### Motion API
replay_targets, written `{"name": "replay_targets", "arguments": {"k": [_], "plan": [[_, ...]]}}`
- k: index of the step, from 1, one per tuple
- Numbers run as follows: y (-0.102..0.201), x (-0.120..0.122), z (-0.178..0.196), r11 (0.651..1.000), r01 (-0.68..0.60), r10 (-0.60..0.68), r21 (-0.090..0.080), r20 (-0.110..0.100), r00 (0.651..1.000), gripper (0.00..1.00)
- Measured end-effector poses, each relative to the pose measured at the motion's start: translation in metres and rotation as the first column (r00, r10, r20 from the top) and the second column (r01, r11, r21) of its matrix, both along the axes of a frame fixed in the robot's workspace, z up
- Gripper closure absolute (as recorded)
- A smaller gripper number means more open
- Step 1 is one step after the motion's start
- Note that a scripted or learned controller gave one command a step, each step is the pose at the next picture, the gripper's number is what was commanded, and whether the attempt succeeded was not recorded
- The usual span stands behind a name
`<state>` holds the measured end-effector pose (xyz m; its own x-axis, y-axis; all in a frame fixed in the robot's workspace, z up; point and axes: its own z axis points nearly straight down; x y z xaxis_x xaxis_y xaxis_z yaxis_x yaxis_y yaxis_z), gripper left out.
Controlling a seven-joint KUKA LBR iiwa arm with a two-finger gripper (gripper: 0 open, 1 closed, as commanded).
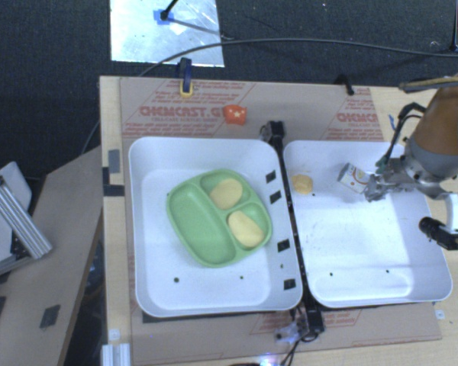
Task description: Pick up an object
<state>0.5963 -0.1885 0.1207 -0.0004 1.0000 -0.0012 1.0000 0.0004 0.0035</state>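
My jaws hung low over the back of the right bin, and I could not tell whether they stood wide or narrow. The nearest pick, a small yellow lump, lay near them beside the bin's left wall. It looked soft, rounded and slick on glossy plastic, so I judged a closing pinch might squirt it against the divider. Two similar pieces sat in a smooth green compartment plate in the left bin.

Small pale yellow round object flat in right bin's upper-left corner.
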Motion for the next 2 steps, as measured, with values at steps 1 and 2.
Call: {"name": "replay_targets", "arguments": {"k": [1, 2], "plan": [[0.005, -0.003, 0.062, 1.000, -0.004, 0.004, -0.001, 0.004, 1.000, 1.00], [0.004, 0.008, 0.112, 1.000, -0.005, 0.005, -0.001, 0.004, 1.000, 1.00]]}}
